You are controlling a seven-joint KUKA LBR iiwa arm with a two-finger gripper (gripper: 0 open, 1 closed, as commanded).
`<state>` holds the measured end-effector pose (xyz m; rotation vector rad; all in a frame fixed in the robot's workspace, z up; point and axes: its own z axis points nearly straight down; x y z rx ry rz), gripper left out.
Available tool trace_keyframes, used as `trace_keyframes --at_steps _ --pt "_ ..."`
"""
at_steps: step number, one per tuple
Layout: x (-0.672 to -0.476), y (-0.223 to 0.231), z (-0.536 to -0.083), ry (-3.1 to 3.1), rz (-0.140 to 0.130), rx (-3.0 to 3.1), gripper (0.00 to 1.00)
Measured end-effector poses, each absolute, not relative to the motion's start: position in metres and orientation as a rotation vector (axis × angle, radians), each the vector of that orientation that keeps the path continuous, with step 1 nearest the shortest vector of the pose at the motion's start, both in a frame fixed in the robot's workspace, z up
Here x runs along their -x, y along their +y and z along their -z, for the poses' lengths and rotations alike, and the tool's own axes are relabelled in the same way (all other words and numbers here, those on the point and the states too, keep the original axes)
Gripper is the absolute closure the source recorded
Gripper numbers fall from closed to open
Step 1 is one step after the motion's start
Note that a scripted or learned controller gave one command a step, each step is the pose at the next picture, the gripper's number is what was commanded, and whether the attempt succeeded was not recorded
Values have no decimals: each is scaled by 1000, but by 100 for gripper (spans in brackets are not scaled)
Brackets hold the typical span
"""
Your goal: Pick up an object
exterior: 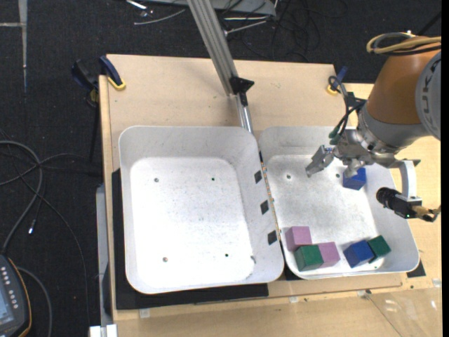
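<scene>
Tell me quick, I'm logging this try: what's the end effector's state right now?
End effector: over the right bin, a blue block just below it; open, shut or holding cannot be told.

My arm shows a broad, rounded orange band, glossy under the light, with a grey shell to its right bearing dark lettering cut off at the frame's edge. A pale yellowish cable loops over the top of the band. Below it my wrist narrows into a grey metal collar, with thin dark and greenish wires running down its left side. My gripper is silvery metal; a black cylindrical fitting, possibly a sensor, sits on a white bracket.
</scene>
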<state>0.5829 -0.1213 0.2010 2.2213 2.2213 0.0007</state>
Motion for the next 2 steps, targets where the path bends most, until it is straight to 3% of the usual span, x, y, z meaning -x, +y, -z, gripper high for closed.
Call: trace_keyframes --at_steps 1,2 --pt "-599 -204 -186 2211 4 -2225 0" --pt "-629 -219 -117 2220 -2 -2219 0"
